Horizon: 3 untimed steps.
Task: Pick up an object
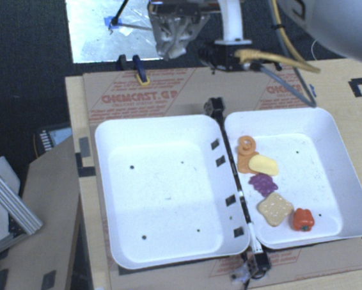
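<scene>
Seen from above, two white bins sit side by side on the tabletop (90, 202). The right bin (336, 157) holds a cluster of toy foods along its left side: an orange ring (247, 145) at the top, a yellow piece (263, 164) just below it, a purple piece (262, 183), a tan cracker (275, 209) and a red pepper (303, 219) nearest the front edge. The left bin (166, 188) lies beside it. The gripper (179, 35) hangs at the top of the frame, well apart from both bins; whether its jaws are open or closed cannot be told.
</scene>
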Tool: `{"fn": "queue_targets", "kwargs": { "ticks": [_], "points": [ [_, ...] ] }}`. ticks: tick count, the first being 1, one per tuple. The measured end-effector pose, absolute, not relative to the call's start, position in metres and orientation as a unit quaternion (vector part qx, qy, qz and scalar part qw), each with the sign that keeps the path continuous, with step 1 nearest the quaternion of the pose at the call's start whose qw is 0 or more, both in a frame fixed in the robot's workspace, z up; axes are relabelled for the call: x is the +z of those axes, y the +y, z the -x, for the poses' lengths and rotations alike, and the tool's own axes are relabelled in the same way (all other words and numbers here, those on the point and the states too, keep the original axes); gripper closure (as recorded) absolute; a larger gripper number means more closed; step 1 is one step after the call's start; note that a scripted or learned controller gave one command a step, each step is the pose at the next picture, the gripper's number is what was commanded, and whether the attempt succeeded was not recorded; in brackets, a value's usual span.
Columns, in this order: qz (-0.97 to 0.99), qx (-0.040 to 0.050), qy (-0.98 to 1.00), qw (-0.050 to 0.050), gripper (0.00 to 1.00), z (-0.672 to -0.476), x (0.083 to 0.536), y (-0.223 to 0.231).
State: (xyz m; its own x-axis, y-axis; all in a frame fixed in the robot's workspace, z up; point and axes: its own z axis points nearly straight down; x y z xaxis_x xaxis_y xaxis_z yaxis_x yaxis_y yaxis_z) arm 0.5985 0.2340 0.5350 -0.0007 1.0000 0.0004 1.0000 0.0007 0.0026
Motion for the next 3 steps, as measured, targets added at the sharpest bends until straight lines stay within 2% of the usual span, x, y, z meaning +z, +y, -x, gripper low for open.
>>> {"fn": "queue_targets", "kwargs": {
  "ticks": [1,2,3],
  "points": [
    [-0.707,0.0015,0.707,0.001,1.00,-0.620,0.535,0.234],
    [-0.707,0.0016,0.707,0.001,1.00,-0.650,0.535,0.234],
    [-0.708,0.0014,0.707,0.001,1.00,-0.669,0.535,0.234]
  ]
}}
